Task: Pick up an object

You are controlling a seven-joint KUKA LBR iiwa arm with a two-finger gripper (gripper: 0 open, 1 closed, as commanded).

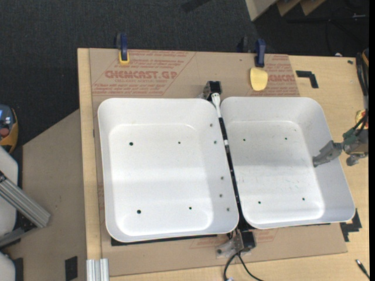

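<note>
Reaching over the right edge of the shallow white plastic right bin (281, 113), your grey two-finger gripper (328, 153) hovers, seemingly approaching; its opening you cannot tell.

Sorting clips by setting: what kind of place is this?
Likely a robotics lab bench: two white bins clamped on a cardboard-covered board, a gripper reaching in from the right, dark carpet around.

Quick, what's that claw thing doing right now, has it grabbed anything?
Gripper: at the right bin's right edge; open or closed cannot be told, and nothing is seen in it.
</note>
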